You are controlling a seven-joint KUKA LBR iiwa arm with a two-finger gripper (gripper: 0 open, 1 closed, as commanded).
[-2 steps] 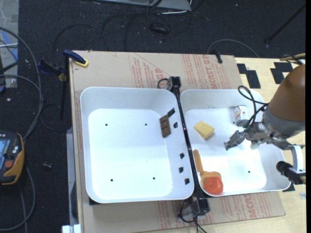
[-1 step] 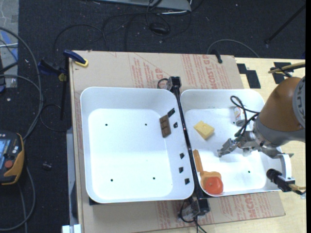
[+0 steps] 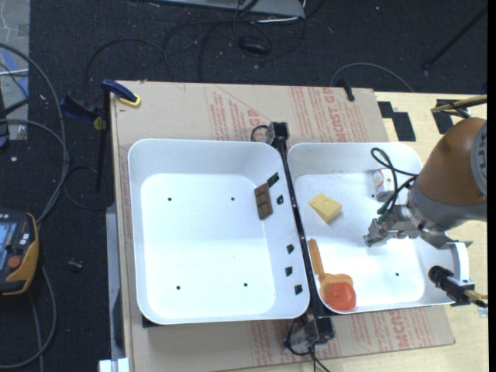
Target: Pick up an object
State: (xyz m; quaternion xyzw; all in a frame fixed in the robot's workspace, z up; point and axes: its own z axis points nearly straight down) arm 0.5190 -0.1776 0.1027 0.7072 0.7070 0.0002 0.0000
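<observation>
In the right bin a yellow block lies near the back left. A red ball on a wooden handle rests in the front left corner. A small white and orange item sits by the back wall. A brown bar lies in the left bin, against its right wall. My gripper hangs low over the right bin's middle, right of the yellow block and apart from it. Nothing shows in its grasp.
The grey arm with its orange band covers the right bin's right side. A black divider with clips runs between the bins. Cables trail on the dark floor behind the bench, and a blue and yellow clamp sits at the back left corner.
</observation>
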